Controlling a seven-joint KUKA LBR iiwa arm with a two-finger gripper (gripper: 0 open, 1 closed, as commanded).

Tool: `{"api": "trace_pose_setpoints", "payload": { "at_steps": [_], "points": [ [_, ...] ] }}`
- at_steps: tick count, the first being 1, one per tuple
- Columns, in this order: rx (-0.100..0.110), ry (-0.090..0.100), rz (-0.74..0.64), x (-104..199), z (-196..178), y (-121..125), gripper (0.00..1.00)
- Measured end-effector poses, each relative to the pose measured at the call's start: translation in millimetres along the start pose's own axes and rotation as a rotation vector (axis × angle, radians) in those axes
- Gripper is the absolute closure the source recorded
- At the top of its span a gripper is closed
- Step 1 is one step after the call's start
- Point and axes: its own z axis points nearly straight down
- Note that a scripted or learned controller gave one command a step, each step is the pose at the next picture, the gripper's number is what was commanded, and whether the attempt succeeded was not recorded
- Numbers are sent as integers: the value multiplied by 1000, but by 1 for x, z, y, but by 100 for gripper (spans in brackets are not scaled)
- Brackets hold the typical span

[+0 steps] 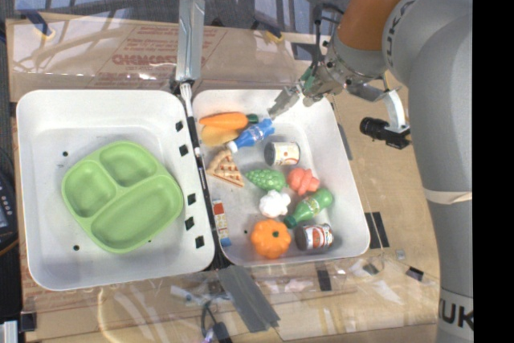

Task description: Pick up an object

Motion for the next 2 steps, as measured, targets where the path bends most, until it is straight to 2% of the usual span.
{"api": "trace_pose_setpoints", "payload": {
  "at_steps": [1,2],
  "points": [
    [2,2,-18,31,104,10,0],
    [2,0,-24,32,93,11,100]
  ]
}}
